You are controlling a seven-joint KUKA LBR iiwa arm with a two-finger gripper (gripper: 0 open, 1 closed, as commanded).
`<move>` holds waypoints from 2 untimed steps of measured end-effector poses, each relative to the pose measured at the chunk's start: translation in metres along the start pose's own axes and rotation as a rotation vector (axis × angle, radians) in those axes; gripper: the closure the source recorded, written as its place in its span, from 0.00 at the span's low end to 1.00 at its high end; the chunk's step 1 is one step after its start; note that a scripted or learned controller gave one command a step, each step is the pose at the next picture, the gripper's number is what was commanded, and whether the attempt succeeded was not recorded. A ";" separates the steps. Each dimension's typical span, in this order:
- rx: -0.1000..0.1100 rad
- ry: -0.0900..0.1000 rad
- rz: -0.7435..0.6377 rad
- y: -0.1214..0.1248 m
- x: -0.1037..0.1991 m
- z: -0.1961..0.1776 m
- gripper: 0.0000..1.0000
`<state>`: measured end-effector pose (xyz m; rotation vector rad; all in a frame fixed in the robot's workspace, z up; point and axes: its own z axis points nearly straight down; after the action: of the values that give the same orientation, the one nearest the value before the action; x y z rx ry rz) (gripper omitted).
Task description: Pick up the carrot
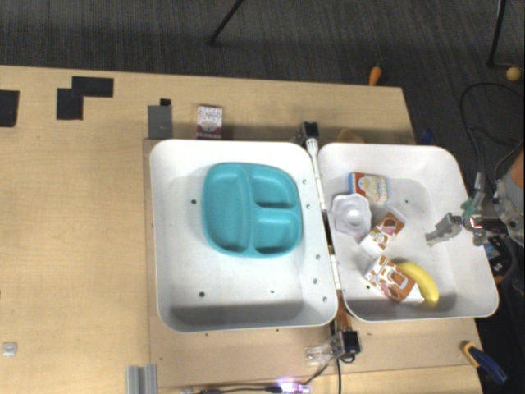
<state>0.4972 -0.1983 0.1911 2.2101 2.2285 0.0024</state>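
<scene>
Arm [502,212]: reaching in from the right, over the right-hand edge of the right bin [447,175].
Gripper [443,228]: hovering over bare white floor in the right part of the right bin, pointing left and slightly down; it is too small and blurred to tell whether it is open or closed, and nothing is showing in its grip.
Carrot: I cannot tell where it is lying.
Small orange thing [375,75]: sitting at the far edge of the bench [74,245], well apart from both bins; too small to identify.
Banana [418,281]: lying near the front of the right bin, touching a snack packet [389,279].
Other items: a carton [370,189], a white cup [353,214] and a second packet [384,231] are crowding the bin's left half.
Left bin [176,302]: holding a teal divided plate [250,208].
</scene>
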 end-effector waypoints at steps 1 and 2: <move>-0.006 -0.002 -0.007 0.003 0.001 -0.012 1.00; -0.019 -0.011 -0.172 0.002 -0.009 -0.197 1.00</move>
<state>0.4987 -0.2072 0.3879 1.9971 2.3937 0.0108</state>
